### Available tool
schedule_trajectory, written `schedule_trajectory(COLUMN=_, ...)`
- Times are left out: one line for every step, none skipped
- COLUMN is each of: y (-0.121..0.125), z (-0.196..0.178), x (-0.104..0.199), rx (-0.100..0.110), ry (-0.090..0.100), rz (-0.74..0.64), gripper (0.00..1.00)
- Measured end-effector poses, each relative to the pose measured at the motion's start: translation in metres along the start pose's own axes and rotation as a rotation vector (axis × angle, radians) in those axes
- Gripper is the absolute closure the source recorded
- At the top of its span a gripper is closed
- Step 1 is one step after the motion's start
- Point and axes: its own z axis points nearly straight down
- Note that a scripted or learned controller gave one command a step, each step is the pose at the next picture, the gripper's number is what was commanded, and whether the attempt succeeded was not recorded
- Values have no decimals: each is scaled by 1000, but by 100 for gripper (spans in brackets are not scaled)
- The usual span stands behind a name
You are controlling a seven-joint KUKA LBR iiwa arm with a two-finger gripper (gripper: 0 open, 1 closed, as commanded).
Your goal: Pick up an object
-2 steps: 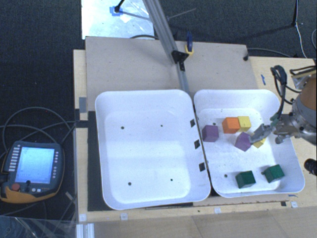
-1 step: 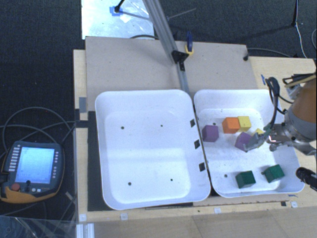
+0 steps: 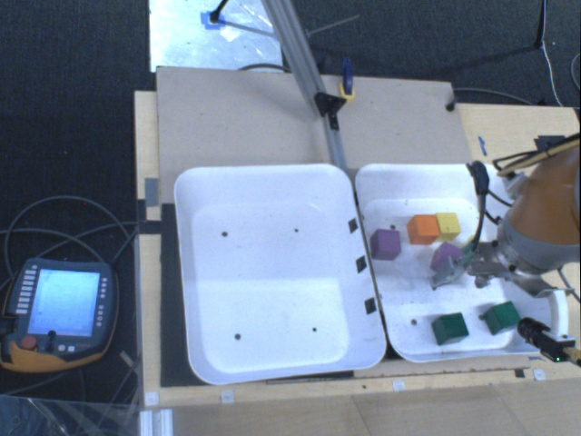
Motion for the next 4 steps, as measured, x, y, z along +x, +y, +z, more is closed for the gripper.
schedule_trajectory(y=2, z=-14, x=-1, rx=-7, ry=-3, rz=-3, gripper=100)
schedule_trajectory(y=5, z=-58, x=-3, rx=-10, ry=-4, rz=-2, gripper=100)
schedule_trajectory(y=7, z=-93, x=-4, rx=-10, ry=-3, rz=-3, gripper=100)
schedule_trajectory(y=27, z=-99, x=54, rx=-7, ry=0, rz=-10, gripper=100)
